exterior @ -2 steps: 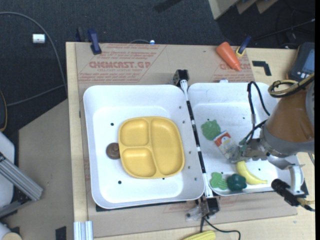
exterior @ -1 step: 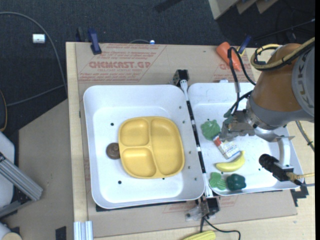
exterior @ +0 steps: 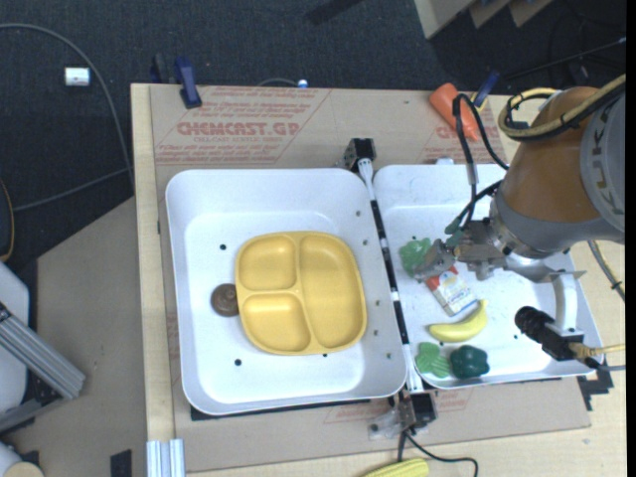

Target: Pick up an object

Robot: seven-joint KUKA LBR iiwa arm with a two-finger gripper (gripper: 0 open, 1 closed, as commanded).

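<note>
My gripper (exterior: 443,257) reaches in from the right and hangs low over the upper left part of the right bin (exterior: 417,182). A green toy (exterior: 414,254) lies right at its tip, touching or nearly touching it. Just below the gripper sits a small red and white packet (exterior: 453,292). A yellow banana (exterior: 459,326) lies further toward the front. At the front edge rest a dark green vegetable (exterior: 468,363) and a lighter green leafy piece (exterior: 432,360).
The left bin (exterior: 199,266) holds a yellow divided plate (exterior: 299,292) with a small brown round thing (exterior: 226,300) at its left side. A raised divider (exterior: 386,266) separates the two bins. The arm's bulky orange and grey body (exterior: 556,177) covers the right bin's far right part.
</note>
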